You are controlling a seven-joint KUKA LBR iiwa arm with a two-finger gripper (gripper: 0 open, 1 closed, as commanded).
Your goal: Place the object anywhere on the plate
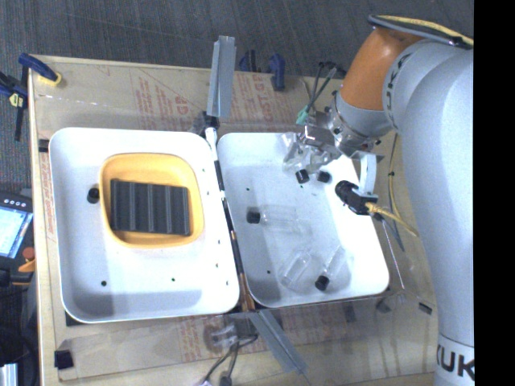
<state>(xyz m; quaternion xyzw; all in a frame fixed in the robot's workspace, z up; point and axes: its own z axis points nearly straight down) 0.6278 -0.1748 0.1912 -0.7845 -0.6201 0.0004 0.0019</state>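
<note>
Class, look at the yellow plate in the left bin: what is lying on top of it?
A dark ribbed rectangular block lies flat on the yellow plate in the left bin. It covers the plate's middle, so whatever is beneath cannot be seen.

The bulky grey KUKA arm [438, 191] fills the right side of the frame, its orange band at upper right. From there the wrist angles down-left, ending in the two-finger metal gripper [308, 161] right of upper centre.

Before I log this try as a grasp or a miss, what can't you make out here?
- Hand, camera view: its fingers are small and lost in wrist cabling; open or shut is unclear.
- Clear bottles in the right bin: transparent on white, so their outlines and count are uncertain.
- Yellow plate, left bin: centre covered by a dark ribbed block.
</note>
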